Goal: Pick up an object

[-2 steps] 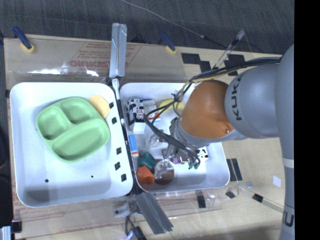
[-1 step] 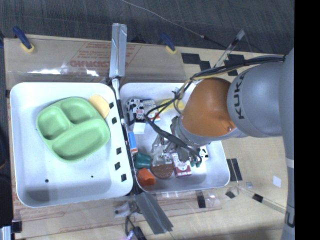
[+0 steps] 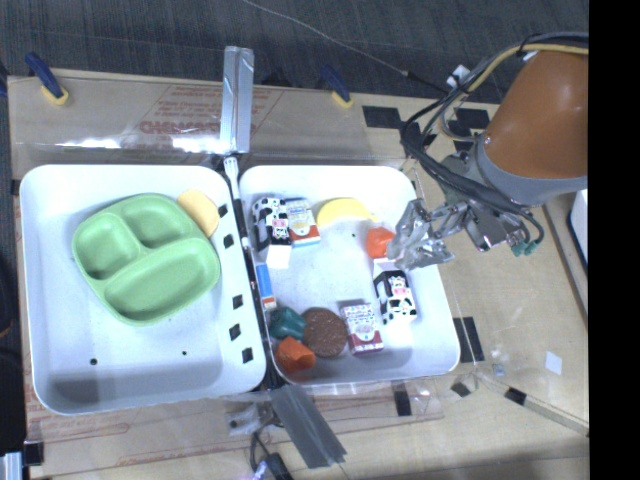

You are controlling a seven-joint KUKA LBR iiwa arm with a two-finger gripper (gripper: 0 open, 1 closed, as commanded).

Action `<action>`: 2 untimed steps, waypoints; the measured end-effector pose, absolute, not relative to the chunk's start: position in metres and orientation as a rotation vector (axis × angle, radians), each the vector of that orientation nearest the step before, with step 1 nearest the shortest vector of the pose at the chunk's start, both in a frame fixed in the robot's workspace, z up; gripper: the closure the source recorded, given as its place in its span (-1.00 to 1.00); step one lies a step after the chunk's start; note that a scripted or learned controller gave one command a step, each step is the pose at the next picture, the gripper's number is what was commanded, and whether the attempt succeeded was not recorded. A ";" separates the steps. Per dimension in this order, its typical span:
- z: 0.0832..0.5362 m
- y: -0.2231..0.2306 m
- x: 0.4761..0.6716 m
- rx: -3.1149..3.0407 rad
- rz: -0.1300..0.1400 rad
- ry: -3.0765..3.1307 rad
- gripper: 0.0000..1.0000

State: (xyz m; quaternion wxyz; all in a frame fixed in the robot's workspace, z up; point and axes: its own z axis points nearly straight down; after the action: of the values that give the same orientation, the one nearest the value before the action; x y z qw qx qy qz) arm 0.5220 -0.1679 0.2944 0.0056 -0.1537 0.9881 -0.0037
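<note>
Gripper [image 3: 412, 240], a metal two-finger tool on the grey arm [image 3: 520, 168] with the orange band, hangs over the right edge of the right-hand shallow white bin [image 3: 340, 183]; whether its jaws are parted or closed cannot be told from this slanted view. Just beside its tips lies a small orange-red rounded object [image 3: 379, 242], and whether the two touch is unclear.

Nearest the camera's lower edge, in the right bin's front corner, sit a small orange-red block [image 3: 294, 354], a dark teal lump [image 3: 287, 322] just behind it, a round brown disc [image 3: 324, 332] and a small red-and-white carton [image 3: 362, 328]. A black-and-white cow-patterned carton [image 3: 396, 297] lies a little further back, below the gripper.

Further in, along the divider, a thin blue-and-white stick-like item [image 3: 263, 284] lies lengthwise. At the back of this bin are a second cow-patterned carton [image 3: 268, 219], another red-and-white carton [image 3: 301, 222] just beside it, and a yellow curved banana-like piece [image 3: 343, 210].

The left-hand white bin [image 3: 60, 368] holds a light green plastic divided plate [image 3: 147, 256] with three compartments, and a pale yellow rounded object [image 3: 199, 209] touches its far right rim.

Beyond the bins, a grey metal bar [image 3: 237, 98] stands at the divider, and two blue clamps [image 3: 47, 78] grip the bench's far edge.
</note>
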 end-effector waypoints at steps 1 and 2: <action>0.290 -0.167 0.521 -0.484 -0.004 3.100 -1.00; 0.152 -0.185 0.558 -0.438 0.009 3.119 -1.00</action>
State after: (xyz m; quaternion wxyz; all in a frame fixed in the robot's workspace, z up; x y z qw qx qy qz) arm 0.5575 -0.1846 0.1517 -0.0043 -0.1391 0.9903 0.0028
